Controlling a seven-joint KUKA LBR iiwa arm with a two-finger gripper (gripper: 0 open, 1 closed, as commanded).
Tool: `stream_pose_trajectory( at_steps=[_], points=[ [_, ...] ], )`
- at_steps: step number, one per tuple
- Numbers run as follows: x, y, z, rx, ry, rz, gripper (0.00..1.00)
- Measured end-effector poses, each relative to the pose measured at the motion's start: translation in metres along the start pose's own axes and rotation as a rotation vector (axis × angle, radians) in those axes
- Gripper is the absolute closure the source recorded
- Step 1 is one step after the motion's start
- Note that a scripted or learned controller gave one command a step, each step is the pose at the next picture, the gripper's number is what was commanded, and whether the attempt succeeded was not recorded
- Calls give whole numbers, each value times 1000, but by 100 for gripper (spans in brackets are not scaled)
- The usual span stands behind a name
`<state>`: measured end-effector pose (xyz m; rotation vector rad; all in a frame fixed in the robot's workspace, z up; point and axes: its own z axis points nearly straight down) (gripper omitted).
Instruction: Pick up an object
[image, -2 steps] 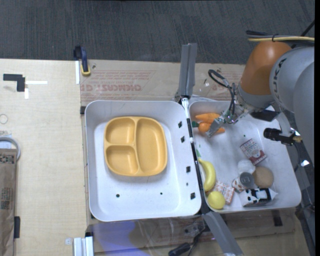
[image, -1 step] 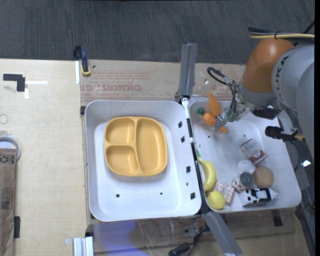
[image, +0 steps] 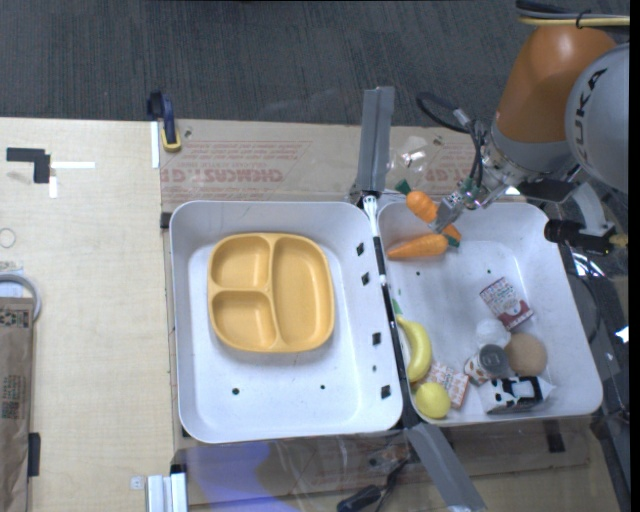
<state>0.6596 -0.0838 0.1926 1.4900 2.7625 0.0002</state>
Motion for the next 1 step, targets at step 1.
stream_pose_trajectory(
  at_steps=[1],
  points=[
    [-30,-21,26,2,1,-59,100]
  ],
)
